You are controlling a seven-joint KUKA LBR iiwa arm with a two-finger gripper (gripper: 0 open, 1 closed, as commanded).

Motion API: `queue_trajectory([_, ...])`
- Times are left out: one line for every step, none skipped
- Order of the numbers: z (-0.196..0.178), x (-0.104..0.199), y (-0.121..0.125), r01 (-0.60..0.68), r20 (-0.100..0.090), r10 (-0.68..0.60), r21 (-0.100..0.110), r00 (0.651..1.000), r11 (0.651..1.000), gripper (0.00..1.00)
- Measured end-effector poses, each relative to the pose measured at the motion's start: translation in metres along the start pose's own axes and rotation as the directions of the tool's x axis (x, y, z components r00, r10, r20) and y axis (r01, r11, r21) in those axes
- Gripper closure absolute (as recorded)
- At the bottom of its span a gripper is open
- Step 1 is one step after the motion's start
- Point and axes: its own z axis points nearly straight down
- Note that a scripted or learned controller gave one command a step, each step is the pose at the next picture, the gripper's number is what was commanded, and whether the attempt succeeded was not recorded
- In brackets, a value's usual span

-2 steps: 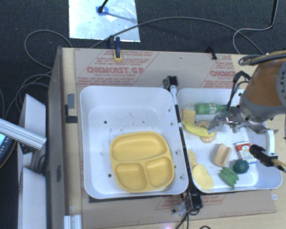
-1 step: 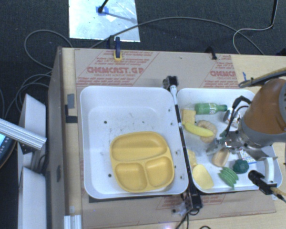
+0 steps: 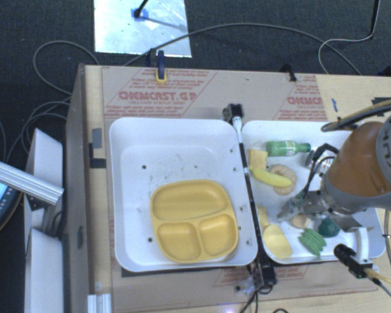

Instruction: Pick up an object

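Reaching into the right bin [image 3: 378, 237], the gripper [image 3: 298, 207], its opening impossible to tell, is needing one well-separated target amid crowded toy food.

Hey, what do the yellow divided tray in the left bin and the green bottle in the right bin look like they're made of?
The yellow divided tray looks like molded plastic with a matte finish: uniform colour, rounded compartment walls, soft highlights. The green bottle seems to be plastic too, slightly glossy, with a pale label band around its middle; it is too small to tell whether it is hard or soft.
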Motion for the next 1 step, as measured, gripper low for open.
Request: queue_trajectory([-0.0105,0.0004,0.0013,0.001,-0.001,-0.001,-0.003,1.0,1.0,1.0])
